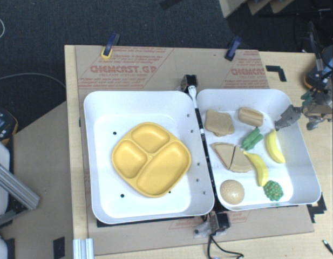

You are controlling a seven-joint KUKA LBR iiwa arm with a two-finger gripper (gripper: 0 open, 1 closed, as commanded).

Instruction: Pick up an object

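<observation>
This is a robotics lab or test cell, not a home. The flat wooden bench (155, 69) carries a brown cardboard sheet printed with red "CHEMCAST" lettering (123, 68), pinned down by small spring clamps (108, 46) well to the left of the hand (289, 117). Two shallow white plastic bins (101, 144) are fixed side by side, black cables (220, 247) trail below, and dark carpet (47, 15) surrounds everything.

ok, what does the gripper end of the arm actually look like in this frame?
At the view's right edge, the gripper is grey metal: slim dark-grey fingers taper from a blocky, boxy grey body. Above it sits a patch of orange with some blue beside it. Details are blurred; no cables or markings can be made out.
</observation>
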